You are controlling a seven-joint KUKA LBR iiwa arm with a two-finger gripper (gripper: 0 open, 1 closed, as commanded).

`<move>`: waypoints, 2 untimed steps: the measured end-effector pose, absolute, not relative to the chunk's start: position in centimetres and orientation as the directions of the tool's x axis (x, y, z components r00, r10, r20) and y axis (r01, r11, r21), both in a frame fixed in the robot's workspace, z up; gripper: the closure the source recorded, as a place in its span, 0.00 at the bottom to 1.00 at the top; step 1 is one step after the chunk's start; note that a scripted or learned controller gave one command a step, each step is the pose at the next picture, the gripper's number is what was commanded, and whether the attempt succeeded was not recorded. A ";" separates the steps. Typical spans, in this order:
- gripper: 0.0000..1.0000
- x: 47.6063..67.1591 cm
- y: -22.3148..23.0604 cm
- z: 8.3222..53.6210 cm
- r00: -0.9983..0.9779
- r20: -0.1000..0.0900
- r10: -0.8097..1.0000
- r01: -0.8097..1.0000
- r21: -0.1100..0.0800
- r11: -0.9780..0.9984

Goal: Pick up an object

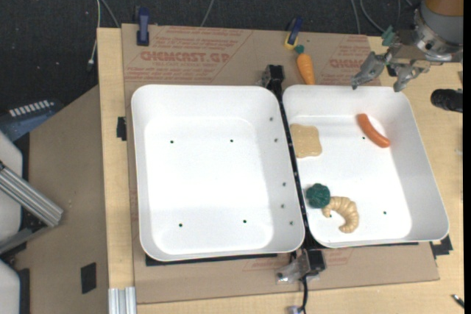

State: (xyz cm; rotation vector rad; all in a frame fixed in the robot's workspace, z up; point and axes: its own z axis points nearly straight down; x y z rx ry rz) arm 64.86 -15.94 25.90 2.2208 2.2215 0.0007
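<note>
The gripper point(383, 75) hangs above the far edge of the right bin point(412, 158), its two fingers spread apart with nothing between them. In that bin lie a sausage point(373, 130), a slice of bread point(305, 141), a green broccoli piece point(319, 195) and a croissant point(343, 212). A toy carrot point(305, 68) rests on the bench behind the bins.
</note>
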 end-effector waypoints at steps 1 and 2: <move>0.00 63.1 -20.4 16.1 0.004 0.001 1.000 1.000 -0.008 -0.004; 0.00 56.3 -18.3 18.4 0.001 0.000 1.000 1.000 0.001 -0.001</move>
